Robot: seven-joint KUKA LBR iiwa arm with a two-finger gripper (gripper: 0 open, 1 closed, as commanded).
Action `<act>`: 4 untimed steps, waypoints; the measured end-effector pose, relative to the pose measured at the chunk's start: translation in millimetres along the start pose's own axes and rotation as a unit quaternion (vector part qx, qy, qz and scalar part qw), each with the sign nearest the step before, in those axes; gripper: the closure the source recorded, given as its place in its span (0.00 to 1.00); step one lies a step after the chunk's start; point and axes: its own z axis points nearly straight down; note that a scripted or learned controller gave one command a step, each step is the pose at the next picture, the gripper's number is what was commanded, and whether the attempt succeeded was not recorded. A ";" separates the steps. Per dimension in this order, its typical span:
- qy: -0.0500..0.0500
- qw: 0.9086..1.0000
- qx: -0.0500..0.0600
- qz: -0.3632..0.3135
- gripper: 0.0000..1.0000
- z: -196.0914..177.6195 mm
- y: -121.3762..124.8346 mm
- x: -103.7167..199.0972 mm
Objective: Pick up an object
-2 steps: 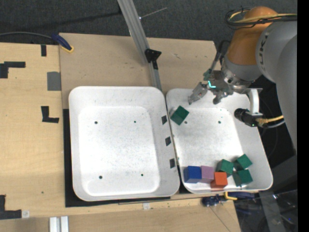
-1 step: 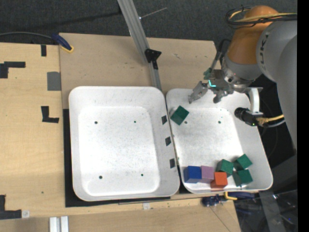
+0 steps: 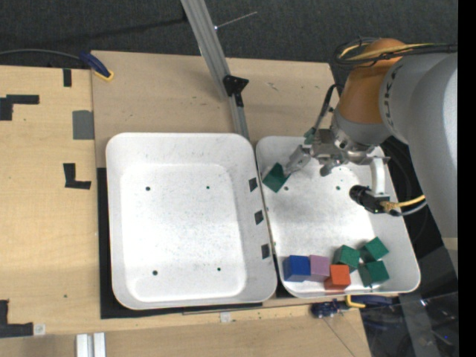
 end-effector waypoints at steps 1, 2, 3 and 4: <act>-0.001 1.000 -0.013 -0.001 0.00 17.9 6.4 -0.5; 0.000 1.000 -0.013 -0.001 1.00 9.4 6.6 1.2; 0.000 1.000 -0.006 -0.001 1.00 -53.7 6.6 5.7; 0.000 1.000 -0.006 -0.001 1.00 -103.2 7.5 6.0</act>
